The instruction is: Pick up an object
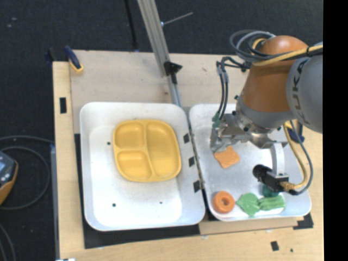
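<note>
My pincer (222, 140) over the right bin (202, 118)

It hovers just above the orange wedge (227, 157), centre-right of frame; I cannot tell how far open.

My arm (296, 86) is grey with a broad, rounded orange band above the wrist; dark letters mark the grey shell; black cables loop over the top, and a yellow-tipped black cable hangs beside my metal gripper (220, 140).
</note>
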Robot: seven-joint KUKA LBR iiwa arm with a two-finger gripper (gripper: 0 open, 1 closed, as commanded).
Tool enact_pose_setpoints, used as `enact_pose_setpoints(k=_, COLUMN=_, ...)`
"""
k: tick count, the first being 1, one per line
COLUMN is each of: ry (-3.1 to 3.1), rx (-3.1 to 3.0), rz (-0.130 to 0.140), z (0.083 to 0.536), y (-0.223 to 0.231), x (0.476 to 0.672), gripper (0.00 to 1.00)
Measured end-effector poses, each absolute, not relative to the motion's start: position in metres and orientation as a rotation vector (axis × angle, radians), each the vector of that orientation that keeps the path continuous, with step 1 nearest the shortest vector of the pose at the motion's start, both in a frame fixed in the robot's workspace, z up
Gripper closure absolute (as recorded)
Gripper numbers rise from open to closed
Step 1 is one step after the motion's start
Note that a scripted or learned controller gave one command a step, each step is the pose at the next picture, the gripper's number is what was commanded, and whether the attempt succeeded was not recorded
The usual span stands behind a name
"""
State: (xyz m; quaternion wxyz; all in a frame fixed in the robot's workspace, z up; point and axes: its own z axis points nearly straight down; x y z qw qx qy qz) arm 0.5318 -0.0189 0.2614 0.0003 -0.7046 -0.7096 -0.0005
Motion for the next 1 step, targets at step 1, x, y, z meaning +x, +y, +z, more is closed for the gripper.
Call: enact_pose_setpoints(k=1, ry=-2.230, rx=-2.212, rz=-0.001, z=0.2539, y=0.0427, x=0.5281, gripper=1.00)
